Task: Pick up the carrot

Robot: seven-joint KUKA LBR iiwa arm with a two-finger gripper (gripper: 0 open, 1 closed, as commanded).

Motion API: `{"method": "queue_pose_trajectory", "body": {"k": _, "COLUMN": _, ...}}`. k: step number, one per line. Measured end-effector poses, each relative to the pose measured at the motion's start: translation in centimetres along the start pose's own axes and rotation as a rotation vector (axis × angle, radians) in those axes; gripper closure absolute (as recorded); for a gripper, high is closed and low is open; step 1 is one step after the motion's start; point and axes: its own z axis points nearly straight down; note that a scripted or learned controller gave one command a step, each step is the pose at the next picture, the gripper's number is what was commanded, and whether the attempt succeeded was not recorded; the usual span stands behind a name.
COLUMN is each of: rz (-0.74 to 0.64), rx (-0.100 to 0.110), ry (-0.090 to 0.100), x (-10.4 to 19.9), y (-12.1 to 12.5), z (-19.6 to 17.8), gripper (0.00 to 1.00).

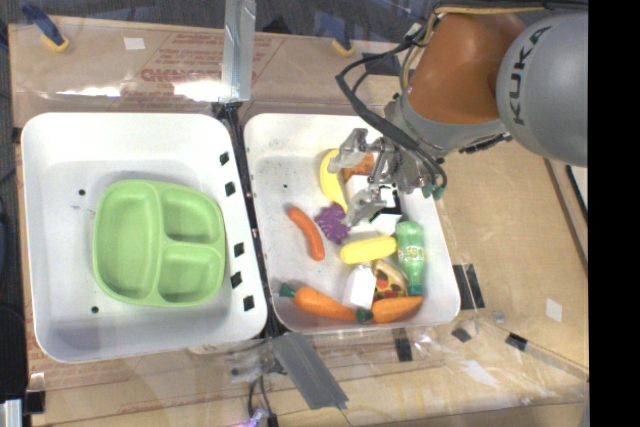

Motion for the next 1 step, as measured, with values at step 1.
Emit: {"method": "queue_pose_trajectory", "body": {"k": 1, "rz": -0.17, "rx": -0.003, "ry": 0.005, "x": 3.99, "y": 1.53, "z": 9.26, "gripper": 0.0}}
